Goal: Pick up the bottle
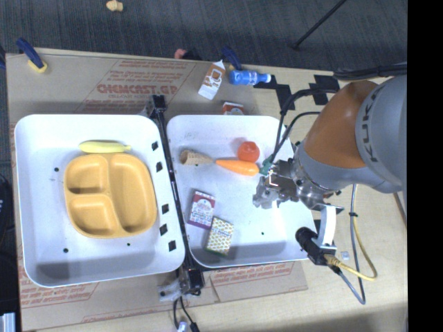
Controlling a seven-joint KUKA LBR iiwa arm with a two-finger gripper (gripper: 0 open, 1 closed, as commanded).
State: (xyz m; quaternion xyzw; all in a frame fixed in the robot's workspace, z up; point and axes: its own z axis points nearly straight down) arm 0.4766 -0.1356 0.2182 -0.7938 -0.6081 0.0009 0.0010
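A small blue bottle (243, 78) lies on its side on the bench, just behind the far rim of the right bin (208, 123). My gripper (266, 194) hangs low over the right side of that bin, well in front of the bottle and apart from it. An orange carrot (237, 166) and a red ball-like fruit (248, 150) lie just left of and behind the gripper. The wrist and the orange-banded arm (346, 140) hide the bin's right wall.
The right bin also holds a tan cone-shaped piece (196, 159) and two small boxes (202, 209) (220, 236). In the left bin (28, 185) sit a yellow divided plate (109, 194) and a banana (104, 146). A small carton (212, 80) lies beside the bottle.
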